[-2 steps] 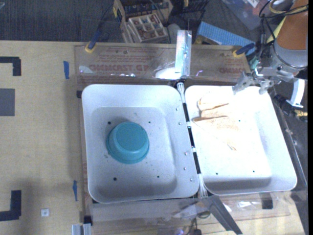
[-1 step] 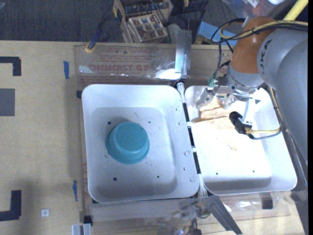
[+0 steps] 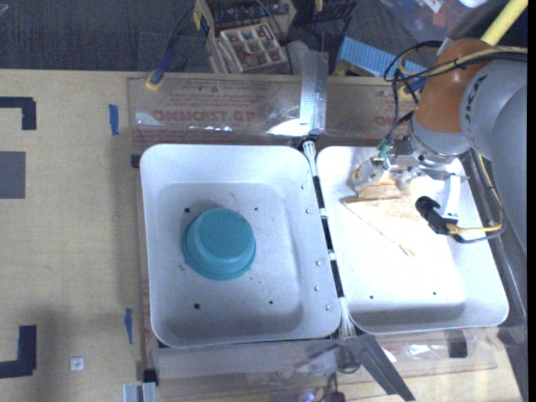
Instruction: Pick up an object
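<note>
A light wooden bench (image 3: pixel 67 249) is stretching across the scene, seen from above at a slant. Black square markings are sitting near its left edge, and small strips of blue tape are stuck to it just left of the bins.

Two shallow white bins are sitting side by side on the bench, their inner rims touching. In the left bin (image 3: pixel 159 174), a round teal bowl (image 3: pixel 219 243) is resting upside down, a little left of the bin's middle and well apart from every wall. Small dark specks are scattered on the bin floor around it.

Behind the bins, along the bench's far edge, a clear plastic sheet with faded red lettering (image 3: pixel 213 115) is lying flat. Beyond it, off the bench, a small wooden rack (image 3: pixel 247 44) and other clutter are standing on a dark floor.

The right bin (image 3: pixel 419 308) is showing a brownish smudge near its far left corner, with a thin pale line running diagonally from it toward the bin's middle.

The grey arm (image 3: pixel 494 115), with its orange band (image 3: pixel 448 86), is reaching in from the right over the right bin's far edge. The gripper (image 3: pixel 374 172) is hanging low over that bin's far left corner, just above the smudge. It is too small and blurred to tell how it is set. Black cables are looping from the wrist down over the bin's right side.

The bowl is lying well apart from the gripper, in the other bin.
</note>
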Tool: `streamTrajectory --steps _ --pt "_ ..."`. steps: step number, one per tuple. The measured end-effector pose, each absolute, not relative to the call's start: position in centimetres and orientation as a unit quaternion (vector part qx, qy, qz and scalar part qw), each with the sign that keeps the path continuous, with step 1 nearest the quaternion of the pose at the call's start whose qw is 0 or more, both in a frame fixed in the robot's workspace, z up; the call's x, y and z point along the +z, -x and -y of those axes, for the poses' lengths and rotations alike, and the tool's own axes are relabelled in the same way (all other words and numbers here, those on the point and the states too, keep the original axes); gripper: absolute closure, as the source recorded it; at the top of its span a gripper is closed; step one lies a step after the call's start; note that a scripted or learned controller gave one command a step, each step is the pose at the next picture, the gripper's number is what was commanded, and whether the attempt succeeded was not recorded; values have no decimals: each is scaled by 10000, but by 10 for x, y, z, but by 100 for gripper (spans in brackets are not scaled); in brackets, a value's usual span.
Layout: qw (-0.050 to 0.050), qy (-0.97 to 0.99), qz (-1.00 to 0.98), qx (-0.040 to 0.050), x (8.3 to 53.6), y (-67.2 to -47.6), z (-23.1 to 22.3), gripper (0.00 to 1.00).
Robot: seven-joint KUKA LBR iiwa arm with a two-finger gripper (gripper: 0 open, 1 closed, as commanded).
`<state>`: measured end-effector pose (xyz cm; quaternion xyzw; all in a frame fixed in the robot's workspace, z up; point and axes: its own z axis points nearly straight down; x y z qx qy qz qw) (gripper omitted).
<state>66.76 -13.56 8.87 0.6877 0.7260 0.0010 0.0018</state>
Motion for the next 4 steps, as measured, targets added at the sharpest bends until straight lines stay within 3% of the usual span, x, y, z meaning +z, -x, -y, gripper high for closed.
streamTrajectory --steps 1,2,3,4 --pt "22 -6504 -7596 1 89 -668 103 0" --pt "52 -6509 -7591 7 100 -670 105 100" --pt "10 -6076 -7942 2 184 -667 55 100" --pt "25 -6076 -7943 8 194 -668 55 100"
